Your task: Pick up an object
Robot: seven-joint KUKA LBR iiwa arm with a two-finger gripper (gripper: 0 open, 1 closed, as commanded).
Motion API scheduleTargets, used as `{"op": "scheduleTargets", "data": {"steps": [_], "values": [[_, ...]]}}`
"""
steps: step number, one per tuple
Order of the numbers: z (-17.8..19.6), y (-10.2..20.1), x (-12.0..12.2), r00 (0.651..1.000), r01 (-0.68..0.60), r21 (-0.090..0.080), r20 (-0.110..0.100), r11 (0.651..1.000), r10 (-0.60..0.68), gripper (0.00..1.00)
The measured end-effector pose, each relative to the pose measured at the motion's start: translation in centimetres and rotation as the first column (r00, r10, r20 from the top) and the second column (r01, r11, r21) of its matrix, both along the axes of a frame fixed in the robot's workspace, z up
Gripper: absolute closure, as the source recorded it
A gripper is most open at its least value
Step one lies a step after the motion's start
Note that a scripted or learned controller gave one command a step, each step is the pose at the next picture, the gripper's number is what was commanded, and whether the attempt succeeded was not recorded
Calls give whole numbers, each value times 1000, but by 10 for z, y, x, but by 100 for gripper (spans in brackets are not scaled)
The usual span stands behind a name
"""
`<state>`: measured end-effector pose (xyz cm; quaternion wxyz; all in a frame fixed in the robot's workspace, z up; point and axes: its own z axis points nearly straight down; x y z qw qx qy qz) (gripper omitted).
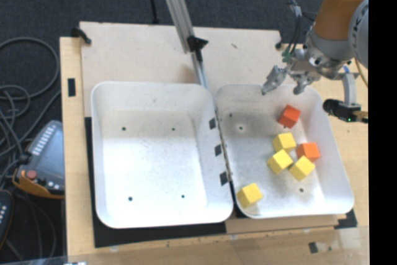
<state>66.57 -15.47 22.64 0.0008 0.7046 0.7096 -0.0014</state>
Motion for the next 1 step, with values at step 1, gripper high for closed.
{"op": "scheduleTargets", "data": {"steps": [1], "values": [[-27, -52, -40, 1000, 12, -1, -2, 1000, -12, 0]]}}
